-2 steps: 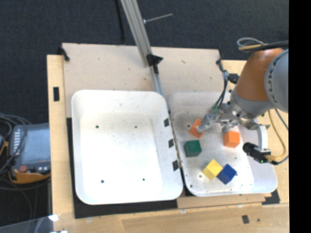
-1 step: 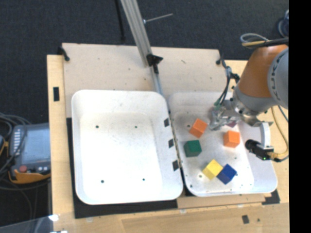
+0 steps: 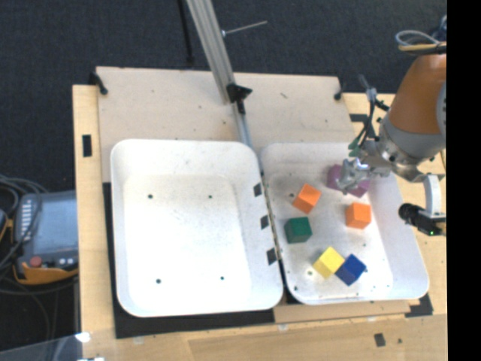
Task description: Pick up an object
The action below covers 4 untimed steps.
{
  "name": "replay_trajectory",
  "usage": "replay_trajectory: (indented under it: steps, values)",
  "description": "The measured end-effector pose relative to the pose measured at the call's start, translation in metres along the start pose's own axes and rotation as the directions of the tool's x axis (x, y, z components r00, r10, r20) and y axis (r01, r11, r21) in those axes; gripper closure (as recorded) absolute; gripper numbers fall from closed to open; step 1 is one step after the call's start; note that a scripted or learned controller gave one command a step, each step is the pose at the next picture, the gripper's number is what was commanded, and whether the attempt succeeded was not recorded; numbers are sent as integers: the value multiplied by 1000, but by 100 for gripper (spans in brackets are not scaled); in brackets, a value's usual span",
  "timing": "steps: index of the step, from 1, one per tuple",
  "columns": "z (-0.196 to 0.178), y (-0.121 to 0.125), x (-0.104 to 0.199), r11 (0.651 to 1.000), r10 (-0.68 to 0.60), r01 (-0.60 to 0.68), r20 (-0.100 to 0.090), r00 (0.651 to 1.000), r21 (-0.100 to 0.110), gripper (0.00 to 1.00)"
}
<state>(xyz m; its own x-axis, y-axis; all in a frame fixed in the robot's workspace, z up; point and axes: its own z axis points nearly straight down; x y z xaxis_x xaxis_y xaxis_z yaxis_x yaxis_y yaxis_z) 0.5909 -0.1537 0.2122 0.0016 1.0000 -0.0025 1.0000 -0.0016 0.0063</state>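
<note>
Low, end effector (image 3: 351, 177) over purple block (image 3: 337, 177)

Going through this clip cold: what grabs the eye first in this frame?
The coloured blocks clustered in the right bin stand out: two orange blocks, a green block, and a yellow block touching a blue block. Next is the grey arm with its orange band, its gripper low over a purple object near the bin's far edge.

A grey handheld controller (image 3: 46, 232) with its cables lies far left of the pincer (image 3: 352, 177), off the tabletop (image 3: 173, 100), on dark carpet (image 3: 90, 21).
</note>
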Motion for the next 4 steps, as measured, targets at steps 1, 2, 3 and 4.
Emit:
replay_trajectory:
  steps: [1, 2, 3, 4]
  values:
    - [-35, 1, -2, 1000, -3, 3, -1, 1000, 1, 100]
    - [-37, -20, 41, 1000, -7, 7, -3, 1000, 6, 100]
    - [-45, -33, 96, 1000, -10, 10, -5, 1000, 6, 100]
    - [-38, -43, 136, 1000, -7, 7, -3, 1000, 7, 100]
